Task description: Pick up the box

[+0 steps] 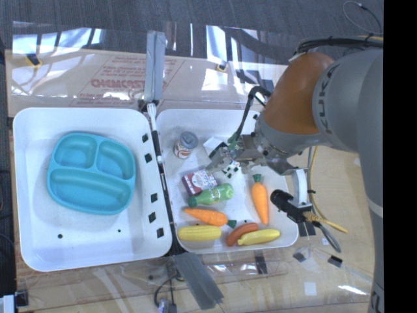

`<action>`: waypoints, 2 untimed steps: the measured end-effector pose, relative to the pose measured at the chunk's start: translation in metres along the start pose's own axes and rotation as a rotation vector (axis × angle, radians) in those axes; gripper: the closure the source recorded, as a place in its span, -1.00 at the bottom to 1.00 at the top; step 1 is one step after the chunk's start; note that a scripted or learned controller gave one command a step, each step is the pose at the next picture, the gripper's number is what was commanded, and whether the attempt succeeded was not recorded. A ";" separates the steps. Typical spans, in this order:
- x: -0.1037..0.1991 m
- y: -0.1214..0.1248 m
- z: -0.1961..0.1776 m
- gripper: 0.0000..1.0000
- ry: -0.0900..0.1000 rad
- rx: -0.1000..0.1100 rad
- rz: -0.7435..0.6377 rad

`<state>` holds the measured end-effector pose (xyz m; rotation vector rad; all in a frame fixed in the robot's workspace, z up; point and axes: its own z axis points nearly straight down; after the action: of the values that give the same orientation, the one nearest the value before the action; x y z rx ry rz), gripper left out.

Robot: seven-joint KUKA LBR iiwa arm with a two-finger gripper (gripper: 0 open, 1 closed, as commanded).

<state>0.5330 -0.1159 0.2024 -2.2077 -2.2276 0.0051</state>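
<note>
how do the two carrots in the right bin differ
The carrot by the bin's right side stands nearly up and down in the view, green top toward the arm; the carrot near the bin's middle lies almost crosswise, green top to the right. The right one lies apart, while the middle one sits just above the corn cob. Both are orange toy carrots with green tops.

Premises consistent with a robotics laboratory. An industrial arm (326, 103) enters from frame right over two white bins (26, 175) on a bench; clear plastic sheeting (98, 77) at upper left, loose cables (361, 8) upper right.
</note>
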 end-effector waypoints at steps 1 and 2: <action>0.019 0.066 0.091 -1.00 -0.001 -0.003 0.111; 0.026 0.052 0.110 -1.00 0.000 -0.002 0.031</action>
<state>0.5841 -0.0893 0.0918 -2.2429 -2.1949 0.0027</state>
